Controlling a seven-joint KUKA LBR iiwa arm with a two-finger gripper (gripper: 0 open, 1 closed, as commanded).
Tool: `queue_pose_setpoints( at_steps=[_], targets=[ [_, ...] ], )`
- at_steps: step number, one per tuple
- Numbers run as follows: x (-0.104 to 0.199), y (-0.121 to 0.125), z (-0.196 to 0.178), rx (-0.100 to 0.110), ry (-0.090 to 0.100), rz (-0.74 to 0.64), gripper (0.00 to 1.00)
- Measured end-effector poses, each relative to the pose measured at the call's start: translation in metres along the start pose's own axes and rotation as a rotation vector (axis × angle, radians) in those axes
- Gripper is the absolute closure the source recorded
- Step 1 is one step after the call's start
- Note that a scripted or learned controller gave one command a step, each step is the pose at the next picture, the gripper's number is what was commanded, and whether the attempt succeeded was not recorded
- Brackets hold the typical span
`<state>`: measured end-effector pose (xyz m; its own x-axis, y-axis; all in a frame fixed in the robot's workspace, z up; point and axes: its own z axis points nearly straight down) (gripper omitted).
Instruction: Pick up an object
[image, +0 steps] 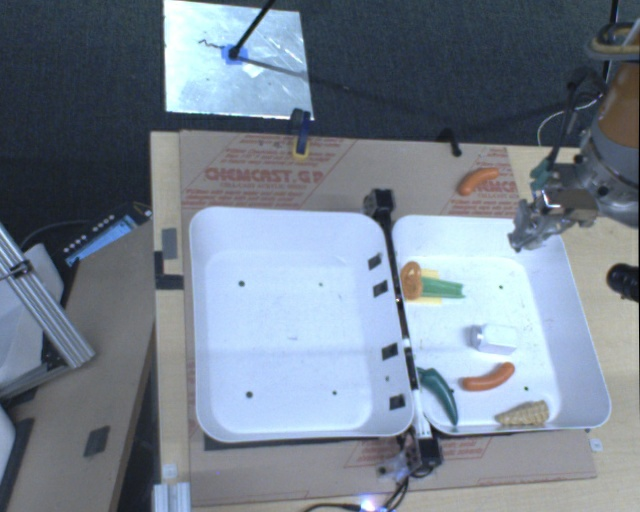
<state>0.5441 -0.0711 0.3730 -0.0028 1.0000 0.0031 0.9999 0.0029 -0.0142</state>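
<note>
The right bin (560, 290) holds several small objects: an orange carrot with a green top (428, 284), a small white block (494, 338), an orange sausage (487, 377), a dark green pepper (438, 390) and a tan waffle-like piece (523, 412). Another orange sausage (478, 181) lies on the cardboard behind the bin. My gripper (527, 235) hangs over the bin's far right corner, well above and to the right of the objects. Nothing shows between its fingers.
The left bin (290, 320) sits beside the right one, joined by a black hinge strip (395, 320). A yellow and blue clamp (299, 133) stands at the cardboard's back edge. A shiny sheet (237, 58) lies behind it. Metal framing (35, 310) stands at far left.
</note>
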Motion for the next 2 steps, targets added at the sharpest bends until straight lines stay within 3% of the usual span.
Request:
queue_pose_setpoints(
  at_steps=[1, 2],
  targets=[
    [-0.036, -0.02, -0.135, -0.032, -0.007, 0.004, 1.0],
    [0.005, -0.028, 0.07, 0.0, 0.0, -0.001, 1.0]
  ],
)
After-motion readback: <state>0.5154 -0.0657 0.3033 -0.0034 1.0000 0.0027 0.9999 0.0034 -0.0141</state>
